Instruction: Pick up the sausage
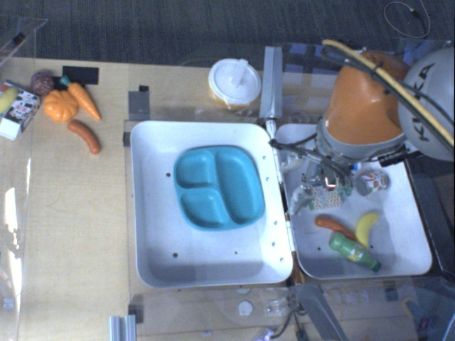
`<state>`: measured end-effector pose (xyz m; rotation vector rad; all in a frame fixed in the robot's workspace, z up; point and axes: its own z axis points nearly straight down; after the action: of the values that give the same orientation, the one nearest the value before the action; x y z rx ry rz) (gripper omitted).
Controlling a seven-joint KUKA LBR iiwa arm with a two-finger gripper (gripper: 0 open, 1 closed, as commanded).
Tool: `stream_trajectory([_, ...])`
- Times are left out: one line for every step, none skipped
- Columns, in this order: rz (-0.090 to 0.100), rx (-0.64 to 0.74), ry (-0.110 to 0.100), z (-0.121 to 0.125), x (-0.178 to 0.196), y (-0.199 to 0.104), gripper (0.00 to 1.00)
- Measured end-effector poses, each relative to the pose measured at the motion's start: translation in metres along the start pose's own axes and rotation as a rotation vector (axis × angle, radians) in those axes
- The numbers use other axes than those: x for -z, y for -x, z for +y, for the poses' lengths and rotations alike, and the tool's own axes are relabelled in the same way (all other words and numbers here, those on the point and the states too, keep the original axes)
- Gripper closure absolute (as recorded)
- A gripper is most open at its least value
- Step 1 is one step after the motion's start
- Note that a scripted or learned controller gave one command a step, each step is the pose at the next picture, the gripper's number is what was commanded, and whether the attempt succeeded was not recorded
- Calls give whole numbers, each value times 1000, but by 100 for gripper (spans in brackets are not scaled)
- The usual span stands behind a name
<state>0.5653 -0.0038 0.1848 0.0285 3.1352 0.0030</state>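
A small red-orange sausage [334, 224] lies on the floor of the right bin [412, 261], in its lower half. A yellow banana [367, 226] sits just to its right and a green bottle [354, 253] just below it. My gripper [321, 189] hangs over the upper left part of that bin, under the arm's orange band [359, 105]. It is above and slightly left of the sausage, apart from it. Wires and the wrist hide much of the gripper.
A small round can-like object [372, 182] lies to the gripper's right. The left bin [153, 254] holds a blue divided plate [218, 187]. On the bench at far left lie another sausage [85, 136], a carrot [85, 99] and a pumpkin [60, 106]. A white lidded cup [234, 82] stands behind the bins.
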Motion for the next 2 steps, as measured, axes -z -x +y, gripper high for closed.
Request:
stream_trajectory([3,227,0,-47,0,-60,0])
stream_trajectory([-10,332,-3,-112,-93,-52,0])
